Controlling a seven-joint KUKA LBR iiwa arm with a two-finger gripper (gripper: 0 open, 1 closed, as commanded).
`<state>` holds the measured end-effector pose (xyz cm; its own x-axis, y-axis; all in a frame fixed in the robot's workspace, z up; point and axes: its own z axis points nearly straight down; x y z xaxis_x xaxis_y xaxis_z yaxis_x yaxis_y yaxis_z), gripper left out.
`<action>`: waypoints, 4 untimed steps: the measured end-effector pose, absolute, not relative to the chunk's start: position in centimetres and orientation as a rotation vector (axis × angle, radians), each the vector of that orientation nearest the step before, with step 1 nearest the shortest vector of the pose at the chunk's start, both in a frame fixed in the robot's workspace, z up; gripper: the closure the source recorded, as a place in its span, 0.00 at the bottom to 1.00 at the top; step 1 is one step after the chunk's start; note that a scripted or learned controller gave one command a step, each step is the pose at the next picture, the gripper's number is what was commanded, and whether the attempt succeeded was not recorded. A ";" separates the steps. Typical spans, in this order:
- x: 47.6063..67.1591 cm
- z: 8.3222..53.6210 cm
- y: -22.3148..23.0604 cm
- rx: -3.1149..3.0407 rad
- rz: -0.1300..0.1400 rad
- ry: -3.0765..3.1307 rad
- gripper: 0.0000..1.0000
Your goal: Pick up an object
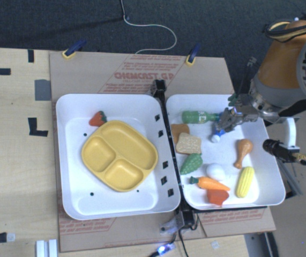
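1. Nearest my camera: red toy pepper [217, 197] under one orange plastic carrot [213, 184], right white bin [268, 197].
2. Grey-and-orange arm [284, 63] slants in from right; gripper [226, 120] low by the green bottle [198, 116]. I cannot tell its grip state.
3. Left white bin [67, 143]: one yellow three-compartment tray [119, 155], one red strawberry [97, 119].
4. Right: one corn cob [244, 181], one drumstick [243, 151].

Overhead, slanted — both bins [67, 143]
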<state>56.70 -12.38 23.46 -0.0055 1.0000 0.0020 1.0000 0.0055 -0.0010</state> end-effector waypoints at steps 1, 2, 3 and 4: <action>55.4 24.1 -6.7 -2.212 0.000 -2.227 1.00; 54.8 23.3 -1.8 -2.212 0.002 -2.226 1.00; 53.2 23.7 2.8 -2.211 0.002 -2.226 1.00; 51.1 22.0 6.9 -2.213 0.006 -2.224 1.00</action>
